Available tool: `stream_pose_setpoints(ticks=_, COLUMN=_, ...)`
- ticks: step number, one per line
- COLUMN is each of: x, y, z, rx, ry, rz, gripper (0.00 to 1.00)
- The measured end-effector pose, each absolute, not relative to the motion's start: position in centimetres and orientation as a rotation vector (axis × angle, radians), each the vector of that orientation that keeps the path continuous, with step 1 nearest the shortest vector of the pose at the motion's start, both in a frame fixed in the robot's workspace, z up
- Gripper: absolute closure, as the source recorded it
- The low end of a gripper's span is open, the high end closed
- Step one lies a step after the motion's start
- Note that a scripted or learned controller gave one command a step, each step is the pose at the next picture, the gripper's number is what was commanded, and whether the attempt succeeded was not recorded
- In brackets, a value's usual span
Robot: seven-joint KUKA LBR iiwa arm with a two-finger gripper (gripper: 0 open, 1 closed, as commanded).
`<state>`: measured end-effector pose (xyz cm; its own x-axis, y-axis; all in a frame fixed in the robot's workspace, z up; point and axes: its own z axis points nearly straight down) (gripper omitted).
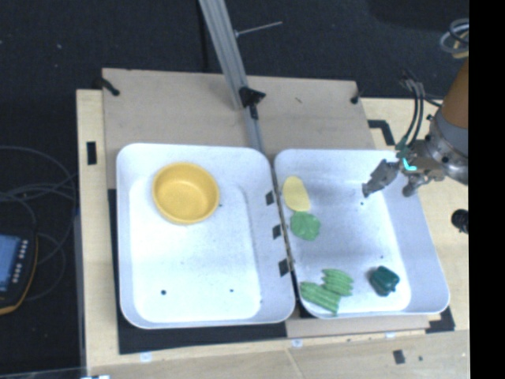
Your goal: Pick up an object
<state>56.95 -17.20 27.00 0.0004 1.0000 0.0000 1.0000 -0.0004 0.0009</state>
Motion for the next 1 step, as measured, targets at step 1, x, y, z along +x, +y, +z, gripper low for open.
stream_pose_setpoints(ticks=1, x=56.95, y=-17.2, z=27.0, rx=2.221, ry=2.221, rz=0.001, gripper=0.0)
